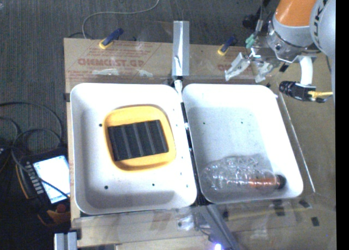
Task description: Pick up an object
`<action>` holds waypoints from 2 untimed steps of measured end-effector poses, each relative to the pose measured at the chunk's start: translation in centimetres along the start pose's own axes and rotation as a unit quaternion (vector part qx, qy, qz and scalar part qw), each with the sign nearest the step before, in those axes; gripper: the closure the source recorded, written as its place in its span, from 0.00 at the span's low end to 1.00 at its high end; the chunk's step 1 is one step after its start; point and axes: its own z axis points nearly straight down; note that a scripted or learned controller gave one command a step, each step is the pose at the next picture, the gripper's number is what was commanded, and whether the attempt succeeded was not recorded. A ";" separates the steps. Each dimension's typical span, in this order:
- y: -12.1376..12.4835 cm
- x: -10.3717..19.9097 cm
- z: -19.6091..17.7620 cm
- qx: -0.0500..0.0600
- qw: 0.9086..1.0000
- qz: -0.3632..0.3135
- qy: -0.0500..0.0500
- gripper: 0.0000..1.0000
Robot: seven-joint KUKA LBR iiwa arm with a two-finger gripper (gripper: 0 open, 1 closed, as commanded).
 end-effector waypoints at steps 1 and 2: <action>-4.3 -0.4 16.0 0.000 0.999 -0.037 0.000 0.00; -7.8 -2.9 8.2 -0.001 1.000 0.021 0.000 0.00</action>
